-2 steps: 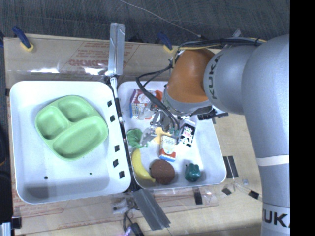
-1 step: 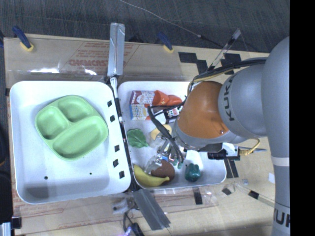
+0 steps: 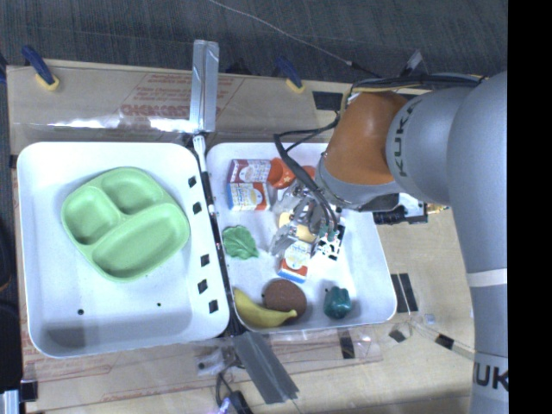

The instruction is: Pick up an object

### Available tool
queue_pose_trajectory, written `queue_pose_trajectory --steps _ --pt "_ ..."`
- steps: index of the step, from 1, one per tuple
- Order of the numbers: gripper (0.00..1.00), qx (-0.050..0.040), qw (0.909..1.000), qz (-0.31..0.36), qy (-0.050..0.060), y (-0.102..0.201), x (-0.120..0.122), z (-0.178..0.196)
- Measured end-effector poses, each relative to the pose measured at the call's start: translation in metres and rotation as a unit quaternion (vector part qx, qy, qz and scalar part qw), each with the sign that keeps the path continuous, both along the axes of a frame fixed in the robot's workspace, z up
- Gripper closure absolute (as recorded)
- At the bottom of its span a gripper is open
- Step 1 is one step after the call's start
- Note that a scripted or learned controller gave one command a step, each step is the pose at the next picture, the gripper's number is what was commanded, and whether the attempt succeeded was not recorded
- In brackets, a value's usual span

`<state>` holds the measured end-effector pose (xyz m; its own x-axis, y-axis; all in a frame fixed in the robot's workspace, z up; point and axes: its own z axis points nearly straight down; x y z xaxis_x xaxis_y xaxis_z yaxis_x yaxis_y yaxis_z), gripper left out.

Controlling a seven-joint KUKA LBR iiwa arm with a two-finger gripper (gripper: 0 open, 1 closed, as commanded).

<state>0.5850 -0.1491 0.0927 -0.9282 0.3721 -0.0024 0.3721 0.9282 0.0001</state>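
Nearest in the right bin [image 3: 379, 270] lie a banana [image 3: 259, 313], a brown ball [image 3: 285, 295] touching it, and a dark green pepper [image 3: 337, 301] to the right. Just beyond them a small carton [image 3: 296, 261] lies under my hand [image 3: 302, 227], which hangs low over the middle of this bin; I cannot tell whether it is open or closed. A green leaf [image 3: 241, 243] lies left of the hand, near the bin's left wall. A black-and-white piece [image 3: 329, 245] sits just right of the carton. Farther back are a juice box [image 3: 248, 185] and, beside it on the right, something orange [image 3: 283, 174], partly hidden by my wrist. In the left bin [image 3: 34, 257] a green divided plate [image 3: 126, 221] rests
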Motion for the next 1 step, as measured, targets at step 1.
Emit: queue_pose_trajectory --steps 1 --pt "0.00 -0.0006 0.9991 0.041 -0.005 0.0187 -0.1044 0.0020"
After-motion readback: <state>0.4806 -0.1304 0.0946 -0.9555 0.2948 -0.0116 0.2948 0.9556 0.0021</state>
